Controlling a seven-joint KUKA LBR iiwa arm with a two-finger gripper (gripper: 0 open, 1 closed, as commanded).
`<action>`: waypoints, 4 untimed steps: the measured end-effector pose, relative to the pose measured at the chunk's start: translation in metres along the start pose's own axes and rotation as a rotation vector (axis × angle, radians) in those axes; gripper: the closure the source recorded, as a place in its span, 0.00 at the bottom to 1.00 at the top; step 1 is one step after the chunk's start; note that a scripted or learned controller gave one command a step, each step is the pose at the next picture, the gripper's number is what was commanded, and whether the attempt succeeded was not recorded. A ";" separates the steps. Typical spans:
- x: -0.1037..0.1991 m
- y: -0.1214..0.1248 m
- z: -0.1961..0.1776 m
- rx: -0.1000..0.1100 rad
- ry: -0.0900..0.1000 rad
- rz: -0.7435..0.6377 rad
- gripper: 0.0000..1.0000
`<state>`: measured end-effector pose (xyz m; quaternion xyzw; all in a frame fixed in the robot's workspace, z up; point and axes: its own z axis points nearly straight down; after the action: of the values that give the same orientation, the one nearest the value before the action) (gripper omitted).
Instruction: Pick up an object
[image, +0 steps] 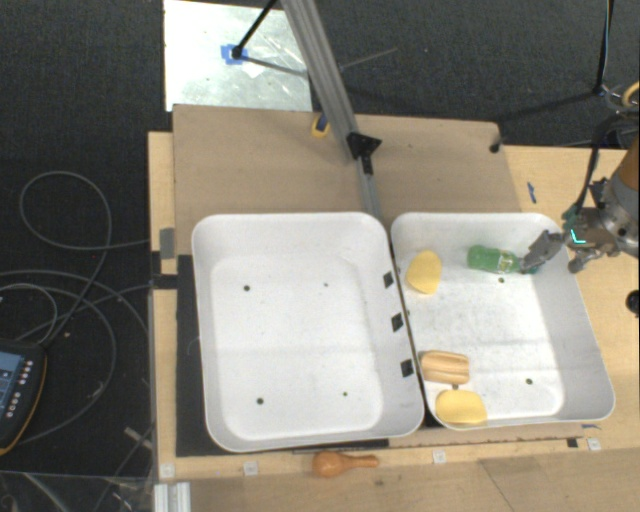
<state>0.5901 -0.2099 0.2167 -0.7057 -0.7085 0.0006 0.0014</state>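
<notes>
The left bin (290, 330) lay far to the claw's left, with nothing in it to reach for. Below the bins, well down and left of the claw, an orange pear-shaped toy (343, 462) rested on the bench (260, 160), outside either bin and so probably out of play.

In the right bin (560, 340), a yellow lemon-like piece (424, 272) sat well left of the claw near the divider. Lower down, a hot-dog bun (445, 367) and a second yellow piece (461, 407) lay touching or nearly so at the bin's near-left corner, far below and left of the claw, likely where they had slid against the wall.

The green bottle (490, 260) lay on its side just left of the claw, its pale cap end pointing toward the fingers. It seemed the likeliest target, being nearest.

The claw (558, 252) hung at the bin's upper right edge, its two dark fingers spread apart with nothing between them. One fingertip (532, 260) was very near or touching the bottle's cap end; which could not be told. The spread suited an approach, not a hold.
</notes>
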 end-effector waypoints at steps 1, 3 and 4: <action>0.000 0.001 -0.003 -0.004 -0.002 -0.002 0.00; 0.003 0.005 0.101 0.001 0.000 0.001 0.00; 0.003 0.005 0.127 -0.001 -0.001 0.001 0.00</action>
<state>0.5948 -0.2064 0.0896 -0.7061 -0.7081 0.0004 0.0006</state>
